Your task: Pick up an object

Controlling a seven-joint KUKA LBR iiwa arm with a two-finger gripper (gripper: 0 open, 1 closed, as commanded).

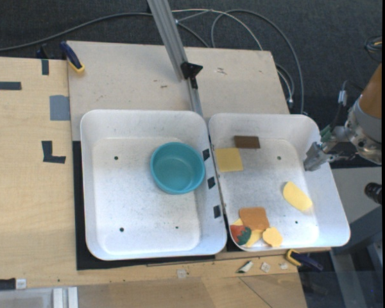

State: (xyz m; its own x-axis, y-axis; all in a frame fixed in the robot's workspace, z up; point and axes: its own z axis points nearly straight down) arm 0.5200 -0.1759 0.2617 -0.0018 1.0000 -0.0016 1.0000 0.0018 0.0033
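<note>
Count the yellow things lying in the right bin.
3: a pale yellow square sponge at the upper left, a yellow oval block toward the right wall, a small yellow-orange piece near the front wall. Others may be hidden in the front cluster.

no readable text, labels or numbers anywhere

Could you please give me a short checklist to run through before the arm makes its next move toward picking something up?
1. Gripper position: at the right bin's right rim, above no item yet. Not ok.
2. Nearest target, the yellow oval piece: lies alone with space around it. Ok.
3. Yellow square and brown block: apart from each other, near the bin's far end. Ok.
4. Orange block with small pieces at the near corner: crowded together. Not ok for a clean grasp.
5. Blue bowl: upright in the left bin. Ok.
6. Jaws' state: cannot tell.
</note>
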